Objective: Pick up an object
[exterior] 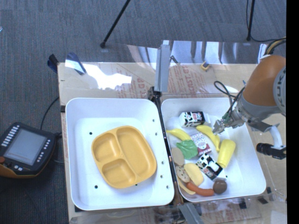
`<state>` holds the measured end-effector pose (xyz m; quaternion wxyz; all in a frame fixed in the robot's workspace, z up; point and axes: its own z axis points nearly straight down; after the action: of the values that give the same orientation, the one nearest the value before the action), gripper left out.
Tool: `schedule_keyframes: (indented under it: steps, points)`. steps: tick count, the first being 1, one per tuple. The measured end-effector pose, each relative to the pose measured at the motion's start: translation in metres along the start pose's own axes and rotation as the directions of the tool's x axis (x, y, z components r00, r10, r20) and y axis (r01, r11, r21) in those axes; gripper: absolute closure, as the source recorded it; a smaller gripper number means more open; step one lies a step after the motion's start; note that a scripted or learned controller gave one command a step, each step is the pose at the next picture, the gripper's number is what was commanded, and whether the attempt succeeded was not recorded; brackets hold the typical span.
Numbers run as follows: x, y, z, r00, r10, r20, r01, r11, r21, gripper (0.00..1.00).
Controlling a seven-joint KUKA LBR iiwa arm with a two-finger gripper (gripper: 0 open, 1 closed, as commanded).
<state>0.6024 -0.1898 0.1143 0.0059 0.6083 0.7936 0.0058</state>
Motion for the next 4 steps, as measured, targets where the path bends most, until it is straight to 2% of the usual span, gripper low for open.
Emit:
schedule_keyframes:
  steps: [1,2,3,4]
  points:
    - [0.034,0.030,-0.074,1.000,-0.003,-0.001,0.004,1.000,0.010,1.00]
    - [0.034,0.027,-0.069,1.000,-0.002,-0.004,0.002,1.000,0.018,0.00]
    - [-0.002,0.025,0.021,1.000,-0.016,0.001,0.016,1.000,0.008,0.00]
    - [-0.001,0.027,0.011,1.000,-0.016,-0.001,0.016,1.000,0.005,1.00]
